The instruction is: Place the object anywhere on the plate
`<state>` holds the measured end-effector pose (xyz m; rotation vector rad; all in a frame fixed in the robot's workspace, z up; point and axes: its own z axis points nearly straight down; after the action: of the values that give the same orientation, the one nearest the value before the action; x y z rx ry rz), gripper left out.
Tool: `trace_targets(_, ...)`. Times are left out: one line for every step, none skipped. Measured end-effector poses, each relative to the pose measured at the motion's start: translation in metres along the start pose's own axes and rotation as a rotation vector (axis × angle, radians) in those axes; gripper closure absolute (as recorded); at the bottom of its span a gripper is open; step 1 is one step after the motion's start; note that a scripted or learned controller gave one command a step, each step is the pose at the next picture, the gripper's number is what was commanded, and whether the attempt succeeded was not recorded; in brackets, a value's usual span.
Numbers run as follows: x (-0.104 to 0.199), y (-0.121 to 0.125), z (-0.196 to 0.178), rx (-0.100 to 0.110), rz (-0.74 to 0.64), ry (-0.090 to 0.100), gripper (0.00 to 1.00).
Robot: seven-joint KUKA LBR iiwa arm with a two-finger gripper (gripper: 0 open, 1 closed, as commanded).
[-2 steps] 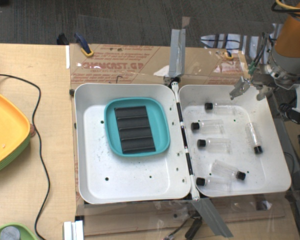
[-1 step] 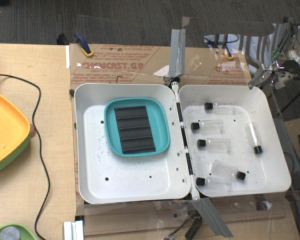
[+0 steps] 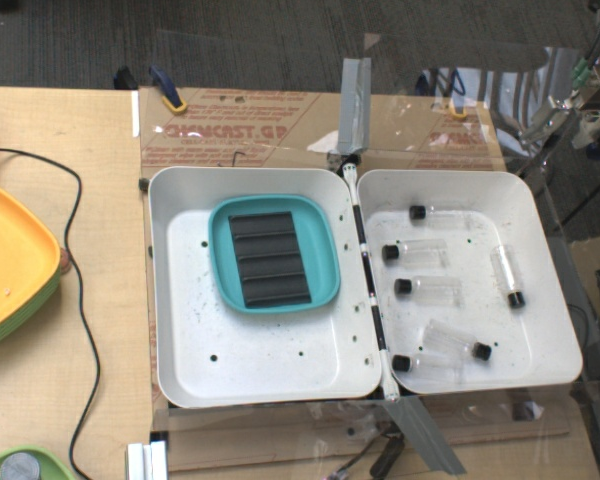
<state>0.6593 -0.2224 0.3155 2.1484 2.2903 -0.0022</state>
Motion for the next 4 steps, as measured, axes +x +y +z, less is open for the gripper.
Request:
trace_targets(0.0003,0.0003,-0.1222,0.002,0.133,0.0,0.0)
trace_targets(0.0044,-0.0032,-0.1235,0.005,0.281,0.001,0.0)
trace_targets(0.0094,0.0006,-0.1244,0.003,0.399,0.0,0.0)
trace_targets(0.0089,-0.0027,-0.1232,0.006,0.548,0.0,0.0)
